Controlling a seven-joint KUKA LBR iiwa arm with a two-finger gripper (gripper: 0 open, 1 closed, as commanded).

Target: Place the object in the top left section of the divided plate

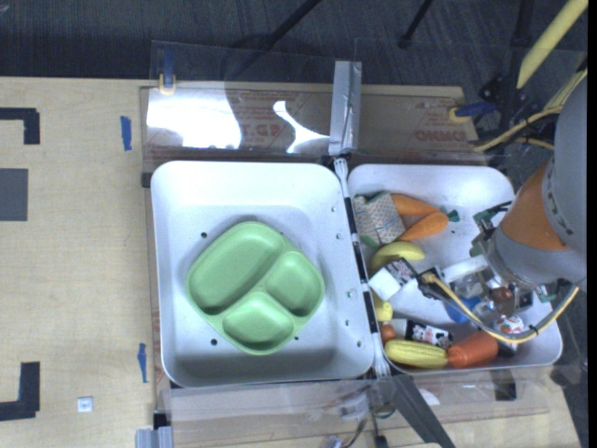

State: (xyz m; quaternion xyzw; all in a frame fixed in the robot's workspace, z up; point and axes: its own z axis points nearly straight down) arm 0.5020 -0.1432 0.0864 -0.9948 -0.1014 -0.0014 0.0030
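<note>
So the bench has two shallow white plastic bins side by side, and the left white bin [177,203] holds just the light green divided plate [256,286], a three-section plastic one sitting a bit rotated in the middle of the bin floor. All three of its sections look bare. The right white bin [466,183] is where all the clutter is: two orange toy carrots [417,215] lying near the top, a patterned grey-green packet [378,217] just beside them against the divider, a yellow toy banana [396,254] below that, a white box-like item with dark print [392,280] near the banana, another yellow banana-shaped piece [416,353] along the bottom edge, and a reddish-orange toy vegetable [474,347] touching its right end. There's also a small black and white thing [426,332] just above the lower banana, hard to tell what it is. The grey arm with its orange band [538,215] comes in from the right and hangs over the right bin, with the two-finger gripper [502,306] down among the items at the lower right, wires looped around it. Honestly the gripper end is too tangled up with cables and blur, so I can't tell how it's set or whether it has hold of anything. Whatever object is meant for the plate is in that right bin pile, well apart from the plate.
</note>
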